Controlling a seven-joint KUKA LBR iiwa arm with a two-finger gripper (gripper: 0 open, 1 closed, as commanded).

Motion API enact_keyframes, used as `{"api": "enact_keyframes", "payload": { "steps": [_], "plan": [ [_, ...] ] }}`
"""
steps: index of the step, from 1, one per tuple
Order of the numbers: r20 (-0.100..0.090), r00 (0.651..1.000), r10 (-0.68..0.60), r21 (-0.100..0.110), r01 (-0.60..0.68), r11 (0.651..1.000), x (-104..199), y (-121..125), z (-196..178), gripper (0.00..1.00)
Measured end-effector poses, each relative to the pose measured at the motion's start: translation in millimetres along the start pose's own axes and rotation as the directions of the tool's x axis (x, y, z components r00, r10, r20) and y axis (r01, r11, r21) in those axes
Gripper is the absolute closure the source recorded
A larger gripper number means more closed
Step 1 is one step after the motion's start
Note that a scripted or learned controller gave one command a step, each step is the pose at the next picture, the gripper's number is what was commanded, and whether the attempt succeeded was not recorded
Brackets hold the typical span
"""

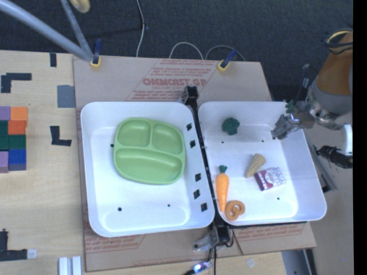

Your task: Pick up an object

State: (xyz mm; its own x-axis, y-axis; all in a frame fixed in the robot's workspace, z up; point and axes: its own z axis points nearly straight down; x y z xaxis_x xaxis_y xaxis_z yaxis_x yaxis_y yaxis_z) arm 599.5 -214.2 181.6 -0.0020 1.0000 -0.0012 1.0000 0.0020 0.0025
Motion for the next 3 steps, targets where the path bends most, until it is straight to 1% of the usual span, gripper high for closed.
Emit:
{"api": "enact_keyframes", "payload": {
  "steps": [1,2,3],
  "plan": [
    [0.001,1.000,0.000,-0.001,0.000,1.000,0,1,-52,1.00],
    [-0.002,1.000,-0.004,0.001,0.004,1.000,56,15,-59,1.00],
    [-0.002,1.000,-0.003,0.004,0.003,1.000,107,12,-51,1.00]
  ]
}}
